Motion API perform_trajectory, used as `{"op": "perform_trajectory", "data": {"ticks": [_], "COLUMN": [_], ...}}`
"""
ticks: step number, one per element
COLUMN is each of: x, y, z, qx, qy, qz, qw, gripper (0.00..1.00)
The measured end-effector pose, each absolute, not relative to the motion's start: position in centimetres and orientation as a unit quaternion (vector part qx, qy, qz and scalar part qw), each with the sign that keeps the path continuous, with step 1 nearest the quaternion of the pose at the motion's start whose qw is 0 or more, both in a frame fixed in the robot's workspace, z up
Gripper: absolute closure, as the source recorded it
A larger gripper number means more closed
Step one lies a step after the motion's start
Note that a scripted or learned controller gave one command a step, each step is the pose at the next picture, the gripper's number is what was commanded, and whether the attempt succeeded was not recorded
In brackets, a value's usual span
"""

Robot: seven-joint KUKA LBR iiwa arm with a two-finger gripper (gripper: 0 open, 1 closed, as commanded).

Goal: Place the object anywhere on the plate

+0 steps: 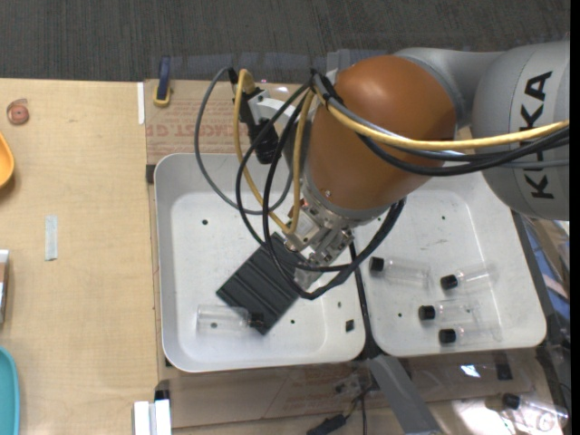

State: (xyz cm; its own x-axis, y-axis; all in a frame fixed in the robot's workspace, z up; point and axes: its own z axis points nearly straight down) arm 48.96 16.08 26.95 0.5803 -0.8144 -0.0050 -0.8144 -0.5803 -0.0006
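I take the left white bin as my mark. The second white bin touches its side. Brown cardboard lies behind it. A wooden board flanks it, bearing a grey strip and an orange-edged thing.

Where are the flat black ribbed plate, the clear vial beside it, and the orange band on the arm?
Flat black ribbed plate (258, 285), camera view, its centre.
Clear vial (217, 316), camera view, mid-body.
Orange band (385, 125), camera view, its top.

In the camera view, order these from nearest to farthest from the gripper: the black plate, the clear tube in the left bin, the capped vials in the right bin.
Measured from the gripper:
1. Black plate, directly beside it, lower left.
2. Clear tube, left bin, past the plate's lower end.
3. Capped vials, right bin, lower right.
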Motion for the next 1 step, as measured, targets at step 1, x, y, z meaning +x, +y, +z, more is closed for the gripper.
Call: {"op": "perform_trajectory", "data": {"ticks": [1], "x": [48.97], "y": [16.06], "z": [26.95], "qx": [-0.889], "qy": [0.458], "qz": [0.0022], "qw": [0.001], "gripper": [0.00]}}
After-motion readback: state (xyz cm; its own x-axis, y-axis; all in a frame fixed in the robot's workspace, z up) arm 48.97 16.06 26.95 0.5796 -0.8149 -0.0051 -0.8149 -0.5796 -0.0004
